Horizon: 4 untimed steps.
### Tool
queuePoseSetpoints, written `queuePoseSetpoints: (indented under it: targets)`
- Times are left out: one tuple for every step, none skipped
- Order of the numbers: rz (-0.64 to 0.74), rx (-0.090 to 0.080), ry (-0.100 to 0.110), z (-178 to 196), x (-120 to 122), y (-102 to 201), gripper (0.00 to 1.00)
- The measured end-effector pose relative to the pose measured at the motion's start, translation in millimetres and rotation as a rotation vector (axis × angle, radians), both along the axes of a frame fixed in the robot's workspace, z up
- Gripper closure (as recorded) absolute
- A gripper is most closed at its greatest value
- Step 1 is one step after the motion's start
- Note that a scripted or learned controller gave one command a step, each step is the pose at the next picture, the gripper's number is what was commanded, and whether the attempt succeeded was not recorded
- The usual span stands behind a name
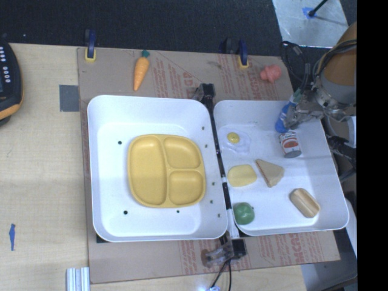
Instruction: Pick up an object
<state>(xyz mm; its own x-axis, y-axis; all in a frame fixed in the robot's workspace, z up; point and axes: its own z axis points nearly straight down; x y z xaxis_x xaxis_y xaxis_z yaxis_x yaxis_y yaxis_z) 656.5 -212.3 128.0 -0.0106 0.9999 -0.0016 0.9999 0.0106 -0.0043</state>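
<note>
The right bin (321, 223) holds a fried egg (234, 138), a pale yellow slab (242, 176), a tan wedge (270, 172), a bread roll (304, 202), a green ball (244, 213) and a small red and white can (291, 144). A blue object (283, 117) sits at the bin's far right, just above the can. My gripper (301, 107) hangs over that corner, right beside the blue object, and I cannot tell whether it touches it. The arm's orange band (341, 65) rises behind it.
The left bin (103, 162) carries a yellow divided plate (165, 170). A toy carrot (140, 70) and a pink object (271, 73) lie on the cardboard behind the bins. A black device (8, 77) sits at the far left of the bench.
</note>
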Motion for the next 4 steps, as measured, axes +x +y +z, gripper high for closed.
queuePoseSetpoints:
  targets:
    - [0.003,0.0,0.001,-0.5,-0.1,0.4,0.0]
    - [-0.008,0.005,0.009,-35.5,-77.1,29.1,0.0]
    - [-0.003,-0.001,-0.007,-35.2,-2.2,4.0,0.0]
    - [-0.001,0.004,0.0,-4.6,-41.7,60.8,0.0]
